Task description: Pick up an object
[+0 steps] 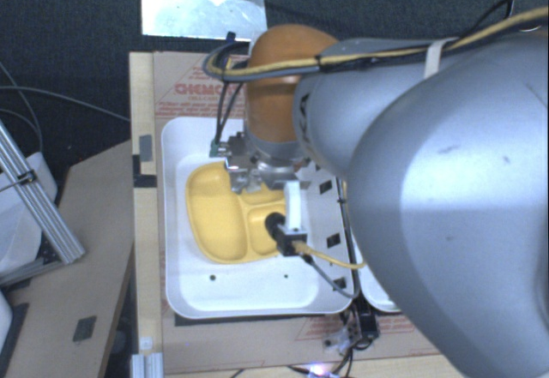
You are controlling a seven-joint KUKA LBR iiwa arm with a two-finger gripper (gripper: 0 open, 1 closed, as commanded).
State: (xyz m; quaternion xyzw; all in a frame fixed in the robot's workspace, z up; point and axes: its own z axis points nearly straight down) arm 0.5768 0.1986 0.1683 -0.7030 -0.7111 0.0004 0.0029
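The yellow divided plate [221, 218] lies flat in the left white bin [257, 295], toward that bin's upper left, with bare floor below it. It looks like moulded plastic: probably light, stiff and smooth, so slippery under hard fingers, and not fragile. Its raised rim and the ridge between its compartments seem the best places to pinch; the shallow wells themselves offer nothing to close on. A rim grasp will likely tip it, since the weight hangs to one side.

The arm [429, 179] reaches in from the right and its orange band [279, 85] stands right above the plate's right part. The gripper [257, 183] sits low over the plate there, hidden under the wrist; whether it is spread or closed I cannot tell, nor whether it touches the plate.
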